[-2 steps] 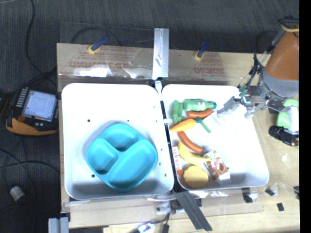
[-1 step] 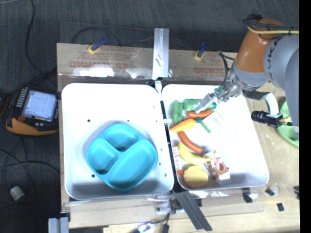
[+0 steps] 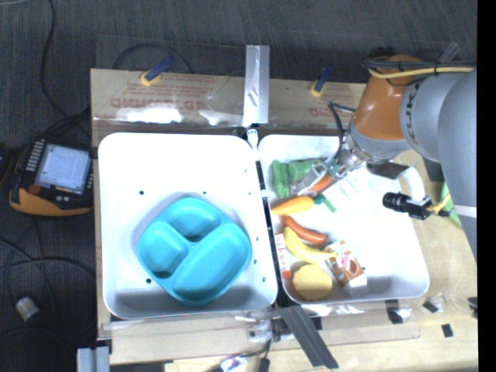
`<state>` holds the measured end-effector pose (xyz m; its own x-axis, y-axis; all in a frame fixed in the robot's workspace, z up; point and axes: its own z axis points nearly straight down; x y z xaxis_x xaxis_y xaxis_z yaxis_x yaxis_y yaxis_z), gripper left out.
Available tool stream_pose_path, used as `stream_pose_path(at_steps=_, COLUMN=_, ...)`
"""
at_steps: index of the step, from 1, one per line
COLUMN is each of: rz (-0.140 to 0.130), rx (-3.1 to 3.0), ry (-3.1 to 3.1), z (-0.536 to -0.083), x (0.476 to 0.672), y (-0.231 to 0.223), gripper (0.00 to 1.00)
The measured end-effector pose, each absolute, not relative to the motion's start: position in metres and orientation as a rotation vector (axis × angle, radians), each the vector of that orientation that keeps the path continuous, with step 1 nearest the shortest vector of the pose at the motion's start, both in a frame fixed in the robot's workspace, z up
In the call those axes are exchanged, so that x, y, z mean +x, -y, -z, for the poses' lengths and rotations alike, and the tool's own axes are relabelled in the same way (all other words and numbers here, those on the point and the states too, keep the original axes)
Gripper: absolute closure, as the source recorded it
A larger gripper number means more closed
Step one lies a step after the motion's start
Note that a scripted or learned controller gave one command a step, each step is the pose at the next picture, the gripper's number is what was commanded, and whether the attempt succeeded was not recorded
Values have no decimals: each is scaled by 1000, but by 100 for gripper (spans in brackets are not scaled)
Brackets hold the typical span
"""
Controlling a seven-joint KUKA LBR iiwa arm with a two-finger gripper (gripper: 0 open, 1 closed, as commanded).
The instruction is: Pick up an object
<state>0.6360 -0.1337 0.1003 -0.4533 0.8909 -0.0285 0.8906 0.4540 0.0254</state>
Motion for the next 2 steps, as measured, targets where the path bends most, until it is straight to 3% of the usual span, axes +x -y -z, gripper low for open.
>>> stream_pose_path(at_steps=1, rz=-9, rx=1637, ry=-2652, z=-104, x=633, y=132, gripper=100)
stream_pose_path(at_steps=2, rz=0, rx=1636, ry=-2680, z=-217, x=653, y=91, gripper=100)
